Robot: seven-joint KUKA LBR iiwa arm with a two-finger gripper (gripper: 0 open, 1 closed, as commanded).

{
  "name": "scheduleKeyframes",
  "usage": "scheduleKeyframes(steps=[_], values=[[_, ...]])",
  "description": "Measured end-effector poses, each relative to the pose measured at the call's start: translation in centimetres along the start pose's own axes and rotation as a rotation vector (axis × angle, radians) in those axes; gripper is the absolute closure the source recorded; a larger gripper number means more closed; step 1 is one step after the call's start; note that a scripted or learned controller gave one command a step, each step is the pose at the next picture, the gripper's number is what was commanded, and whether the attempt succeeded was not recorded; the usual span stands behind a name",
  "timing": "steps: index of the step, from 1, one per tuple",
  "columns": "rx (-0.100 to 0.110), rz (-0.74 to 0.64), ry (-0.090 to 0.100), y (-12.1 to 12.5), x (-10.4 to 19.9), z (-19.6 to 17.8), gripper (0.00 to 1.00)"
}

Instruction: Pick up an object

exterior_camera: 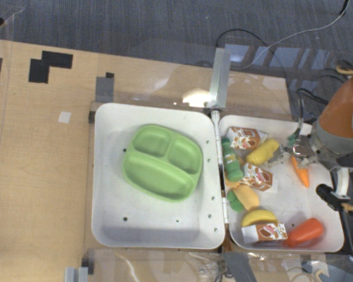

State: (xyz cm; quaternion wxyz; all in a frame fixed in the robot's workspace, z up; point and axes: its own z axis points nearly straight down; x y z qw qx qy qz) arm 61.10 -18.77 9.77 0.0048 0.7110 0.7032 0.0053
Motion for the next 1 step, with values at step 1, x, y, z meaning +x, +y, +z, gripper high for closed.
scheduleKeyframes(steps=[1], values=[[0.088,0.138,0.011,4.64,0.39,0.24,0.0]])
